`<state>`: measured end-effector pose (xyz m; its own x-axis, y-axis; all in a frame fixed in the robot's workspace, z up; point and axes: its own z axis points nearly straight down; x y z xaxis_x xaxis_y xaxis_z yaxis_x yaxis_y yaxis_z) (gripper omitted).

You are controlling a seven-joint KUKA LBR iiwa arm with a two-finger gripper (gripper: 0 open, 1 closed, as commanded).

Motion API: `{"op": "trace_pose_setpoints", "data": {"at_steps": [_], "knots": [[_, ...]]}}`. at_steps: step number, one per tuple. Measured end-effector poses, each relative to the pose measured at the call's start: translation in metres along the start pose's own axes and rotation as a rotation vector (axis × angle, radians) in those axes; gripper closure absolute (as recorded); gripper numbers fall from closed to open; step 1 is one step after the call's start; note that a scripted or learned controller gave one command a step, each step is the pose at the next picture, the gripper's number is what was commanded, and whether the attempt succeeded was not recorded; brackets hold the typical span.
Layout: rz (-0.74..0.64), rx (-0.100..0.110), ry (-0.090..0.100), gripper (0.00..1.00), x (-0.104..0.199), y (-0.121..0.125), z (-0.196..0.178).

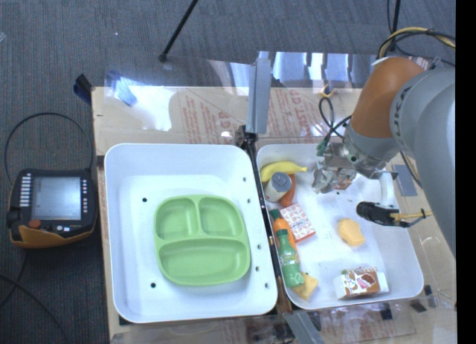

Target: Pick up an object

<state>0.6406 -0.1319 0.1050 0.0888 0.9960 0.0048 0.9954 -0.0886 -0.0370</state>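
Gripper (pixel 331 175) is low over the right bin (pixel 394 257), in its far half and closer to the far-left corner than the right wall. Jaws: can't tell whether they're open or closed from this angle, and I can't make out anything between them. The arm (pixel 428 112) comes in over the bin's far-right corner.

Pickable stuff, all in the right bin:
- banana (pixel 282 169): far-left corner, just left of the gripper, apart from it
- can (pixel 280 184): just on the near side of the banana, by the left wall. There's something orange against its right side, can't tell what.
- packet (pixel 297 222): red-and-white print, lying flat on the near side of the can
- bottle (pixel 288 255): green with an orange far end, lying along the left wall, pointing far to near
- wedge (pixel 308 285): yellow, at the bottle's near end, touching or nearly so
- chunk (pixel 351 232): yellow, mid-bin, with clear floor around it
- carton (pixel 361 281): brown and white, lying down near the near edge, right of the wedge

The left bin (pixel 134 186) has a green three-section plate (pixel 201 240) sitting flat near its centre. Both bins sit side by side on the table (pixel 149 123), walls touching at the middle.

Pendant (pixel 52 207) is on the floor, off the table's left edge.
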Motion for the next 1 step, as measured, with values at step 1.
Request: {"op": "trace_pose_setpoints", "data": {"at_steps": [1], "knots": [[-0.001,0.0,0.0,0.0,0.0001,0.0,0.0001]]}}
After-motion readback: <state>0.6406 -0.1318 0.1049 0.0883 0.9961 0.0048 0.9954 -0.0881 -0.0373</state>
